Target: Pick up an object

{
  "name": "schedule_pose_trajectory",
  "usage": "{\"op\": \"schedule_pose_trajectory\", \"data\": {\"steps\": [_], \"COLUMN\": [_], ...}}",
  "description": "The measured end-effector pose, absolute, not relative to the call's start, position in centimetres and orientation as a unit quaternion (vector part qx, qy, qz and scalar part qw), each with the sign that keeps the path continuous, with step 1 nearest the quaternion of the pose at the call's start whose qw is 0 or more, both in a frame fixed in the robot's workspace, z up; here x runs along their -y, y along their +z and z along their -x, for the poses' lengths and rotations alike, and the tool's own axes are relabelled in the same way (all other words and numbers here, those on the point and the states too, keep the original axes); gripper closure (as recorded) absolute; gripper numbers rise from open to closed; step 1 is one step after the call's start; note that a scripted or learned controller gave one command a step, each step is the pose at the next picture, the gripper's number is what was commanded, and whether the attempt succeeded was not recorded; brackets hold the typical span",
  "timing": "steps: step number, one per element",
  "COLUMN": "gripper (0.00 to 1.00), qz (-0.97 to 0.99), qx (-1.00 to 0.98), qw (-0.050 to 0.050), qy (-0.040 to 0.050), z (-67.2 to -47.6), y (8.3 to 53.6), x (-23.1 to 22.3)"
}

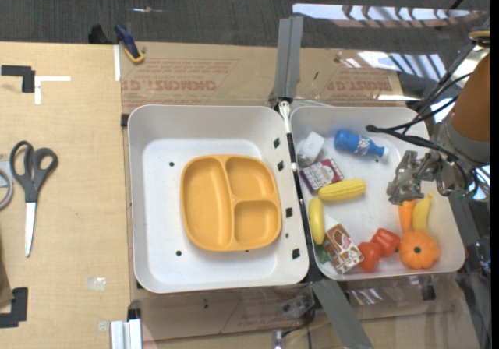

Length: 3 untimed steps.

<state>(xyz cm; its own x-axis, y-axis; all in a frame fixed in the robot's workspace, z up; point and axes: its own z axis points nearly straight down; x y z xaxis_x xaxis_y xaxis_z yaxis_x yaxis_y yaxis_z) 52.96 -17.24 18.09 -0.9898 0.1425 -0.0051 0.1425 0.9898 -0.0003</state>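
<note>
Hovering low with the end effector (405, 184) over the right bin (451, 262), just above the carrot (406, 216); finger state impossible to tell. Centring before descending, avoiding the banana (422, 213).

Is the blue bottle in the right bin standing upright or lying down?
Lying down. The blue bottle rests on its side on the right bin floor, its long axis running across the bin.

Glossy yellow plastic tray (231, 203)
</note>
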Motion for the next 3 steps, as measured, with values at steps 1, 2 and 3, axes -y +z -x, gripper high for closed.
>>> {"op": "schedule_pose_trajectory", "data": {"steps": [1, 2, 3], "gripper": [1.0, 1.0, 1.0], "qz": [-0.19, -0.155, -0.382], "qx": [-0.982, -0.988, -0.924], "qw": [0.001, 0.002, 0.001], "qy": [0.0002, -0.0003, -0.0005], "z": [-55.9, -57.8, -52.3], "y": [9.6, 33.4, 34.1], "x": [9.5, 11.8, 16.4]}}
